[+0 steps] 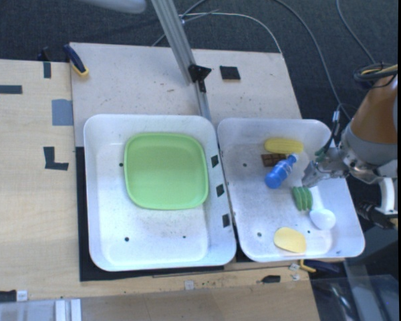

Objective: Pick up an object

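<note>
White right-hand bin holds the candidates at centre right of frame: a blue bottle, green piece and yellow item. Gripper sits just above the green piece; its grip state cannot be determined. Risk: crowding may deflect the pick.

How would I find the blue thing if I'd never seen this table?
Look at the right bin, the one without the green plate. Near its middle lies a small blue bottle, just below a yellow piece and touching a brown block. It is the only blue thing there.
</note>
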